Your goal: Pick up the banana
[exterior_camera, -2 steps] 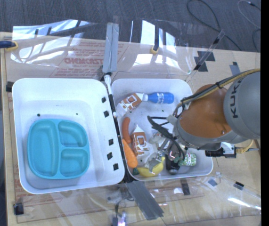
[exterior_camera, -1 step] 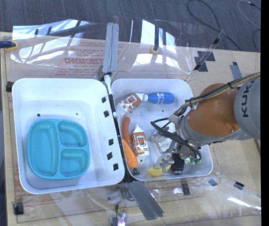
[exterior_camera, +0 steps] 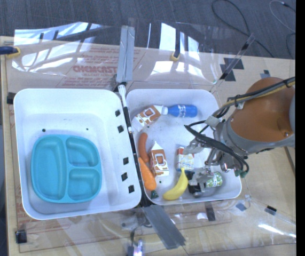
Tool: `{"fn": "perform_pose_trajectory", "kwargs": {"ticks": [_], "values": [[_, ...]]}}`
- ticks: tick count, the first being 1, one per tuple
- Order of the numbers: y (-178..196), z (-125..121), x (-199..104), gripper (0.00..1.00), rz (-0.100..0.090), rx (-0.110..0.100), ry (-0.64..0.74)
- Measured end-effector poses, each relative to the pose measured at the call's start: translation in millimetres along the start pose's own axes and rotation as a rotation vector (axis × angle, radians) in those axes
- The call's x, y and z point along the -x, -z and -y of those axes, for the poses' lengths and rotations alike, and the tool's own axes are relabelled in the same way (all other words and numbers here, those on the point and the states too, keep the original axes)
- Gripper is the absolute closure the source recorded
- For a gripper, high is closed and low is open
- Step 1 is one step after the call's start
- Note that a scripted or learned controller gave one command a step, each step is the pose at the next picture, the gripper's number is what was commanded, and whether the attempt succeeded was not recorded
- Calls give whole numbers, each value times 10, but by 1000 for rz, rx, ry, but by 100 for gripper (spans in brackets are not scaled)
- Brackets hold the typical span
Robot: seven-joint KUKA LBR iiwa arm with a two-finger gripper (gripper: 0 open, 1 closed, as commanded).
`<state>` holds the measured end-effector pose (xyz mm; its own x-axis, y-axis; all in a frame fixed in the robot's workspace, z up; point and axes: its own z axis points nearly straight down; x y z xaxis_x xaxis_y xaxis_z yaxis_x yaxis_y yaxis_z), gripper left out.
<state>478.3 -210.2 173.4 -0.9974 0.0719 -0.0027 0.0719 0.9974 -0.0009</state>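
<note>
Yellow banana (exterior_camera: 177, 187) lies unlifted in the right bin (exterior_camera: 205, 97), the tool (exterior_camera: 200, 181) low just beside it, whether parted or closed I cannot tell, so the grasp and lift remain.

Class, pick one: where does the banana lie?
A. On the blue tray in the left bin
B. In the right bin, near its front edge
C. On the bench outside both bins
B: the banana lies in the right bin, near its front edge, beside the carrot.
</note>
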Motion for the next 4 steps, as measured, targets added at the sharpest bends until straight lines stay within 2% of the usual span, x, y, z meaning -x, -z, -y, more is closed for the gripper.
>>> {"fn": "perform_pose_trajectory", "kwargs": {"ticks": [1, 2, 3, 4], "values": [[112, -239, -8, 0, 0, 0, 106], [-827, -26, 354, 0, -4, 2, 44], [-531, -5, -9, 0, -3, 1, 98], [-324, -13, 48, 0, -1, 1, 247]]}}
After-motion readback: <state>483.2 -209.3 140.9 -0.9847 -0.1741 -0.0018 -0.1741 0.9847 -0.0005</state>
